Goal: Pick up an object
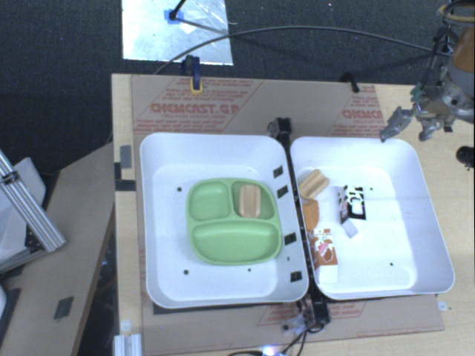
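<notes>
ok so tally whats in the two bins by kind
green divided plate: 1
tan blocks: 2, one on the plate, one in the right bin
black and white packet: 1
orange printed packet: 1
total: 5

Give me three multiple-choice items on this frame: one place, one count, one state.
1. Where does the green divided plate lie?
A. left bin
B. right bin
C. on the bench

2. How many compartments has the plate?
A. two
B. three
C. four

3. Where is the gripper?
A. down among the right bin's items
B. above the right bin's far right corner
C. over the plate

Answers: 1 A, the plate sits in the left bin. 2 B, two small compartments above one large. 3 B, it hangs at that corner, apart from the items.
</notes>
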Motion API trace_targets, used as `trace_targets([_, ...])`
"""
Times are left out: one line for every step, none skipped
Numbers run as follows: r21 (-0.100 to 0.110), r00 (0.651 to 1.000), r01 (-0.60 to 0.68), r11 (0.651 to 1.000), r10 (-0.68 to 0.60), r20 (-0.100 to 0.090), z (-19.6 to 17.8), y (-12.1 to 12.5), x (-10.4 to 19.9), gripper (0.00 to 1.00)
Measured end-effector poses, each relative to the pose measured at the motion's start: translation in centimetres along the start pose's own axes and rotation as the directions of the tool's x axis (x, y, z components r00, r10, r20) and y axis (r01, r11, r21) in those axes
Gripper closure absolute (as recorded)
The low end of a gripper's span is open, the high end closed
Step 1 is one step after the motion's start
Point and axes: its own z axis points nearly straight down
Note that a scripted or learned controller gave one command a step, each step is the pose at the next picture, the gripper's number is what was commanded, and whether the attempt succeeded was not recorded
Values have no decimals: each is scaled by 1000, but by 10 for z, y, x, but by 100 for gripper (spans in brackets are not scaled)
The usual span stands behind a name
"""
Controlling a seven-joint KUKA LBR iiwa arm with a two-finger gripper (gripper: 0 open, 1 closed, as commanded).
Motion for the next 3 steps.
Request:
trace_targets([-11, 1000, 3, 1000, -3, 2, -9, 2, 1, 0])
trace_targets([-10, 1000, 6, 1000, -6, 2, 40, 0, 11, 0])
trace_targets([-10, 1000, 7, 1000, -7, 2, 81, 0, 12, 0])
